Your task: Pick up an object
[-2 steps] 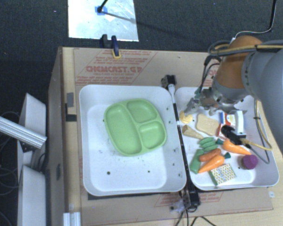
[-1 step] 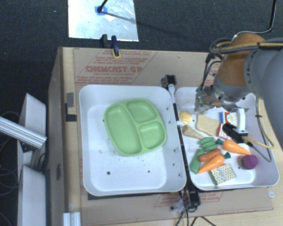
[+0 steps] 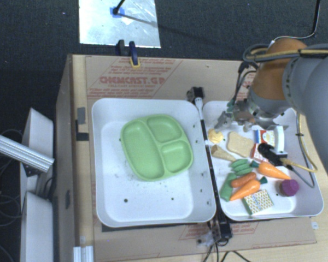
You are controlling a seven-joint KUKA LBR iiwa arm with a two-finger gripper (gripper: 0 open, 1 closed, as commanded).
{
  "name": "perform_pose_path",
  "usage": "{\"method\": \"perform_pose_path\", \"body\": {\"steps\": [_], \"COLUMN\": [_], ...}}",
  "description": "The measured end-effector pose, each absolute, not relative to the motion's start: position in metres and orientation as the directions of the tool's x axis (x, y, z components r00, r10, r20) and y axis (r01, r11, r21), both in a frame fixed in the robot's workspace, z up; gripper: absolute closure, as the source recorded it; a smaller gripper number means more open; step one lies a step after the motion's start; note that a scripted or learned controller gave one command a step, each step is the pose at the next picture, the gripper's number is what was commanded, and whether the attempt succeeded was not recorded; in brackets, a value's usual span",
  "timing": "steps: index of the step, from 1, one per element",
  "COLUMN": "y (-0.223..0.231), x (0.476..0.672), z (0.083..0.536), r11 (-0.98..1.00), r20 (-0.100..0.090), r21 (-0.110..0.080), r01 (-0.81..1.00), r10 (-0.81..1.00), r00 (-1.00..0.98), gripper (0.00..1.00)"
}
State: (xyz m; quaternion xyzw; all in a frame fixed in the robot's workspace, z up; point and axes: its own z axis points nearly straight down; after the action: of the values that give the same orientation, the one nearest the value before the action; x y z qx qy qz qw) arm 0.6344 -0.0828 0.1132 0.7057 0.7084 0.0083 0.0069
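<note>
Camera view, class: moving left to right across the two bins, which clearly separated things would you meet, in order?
Green divided plate → yellow piece at the right bin's left edge → slice of bread → purple ball.

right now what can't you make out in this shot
- The hand: small and blurred in the camera view, under the arm's wrist; open or shut cannot be told.
- Back of the right bin: covered by the grey arm.
- Item beside the toast slice: partly under the wrist, too blurred to name.
- Patterned block: print too small to read.
</note>
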Motion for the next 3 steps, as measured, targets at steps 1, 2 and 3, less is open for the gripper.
{"method": "perform_pose_path", "body": {"steps": [1,2,3], "y": [-0.083,-0.084,-0.084], "x": [0.669,0.67,0.67], "z": [0.085,0.096,0.096], "r11": [0.004,0.007,0.008], "r20": [0.0,-0.001,-0.001], "r21": [0.002,0.006,0.005], "r01": [1.0,1.0,1.0], "r10": [1.0,1.0,1.0], "r00": [-0.004,-0.007,-0.008], "gripper": [0.0,1.0,0.0]}}
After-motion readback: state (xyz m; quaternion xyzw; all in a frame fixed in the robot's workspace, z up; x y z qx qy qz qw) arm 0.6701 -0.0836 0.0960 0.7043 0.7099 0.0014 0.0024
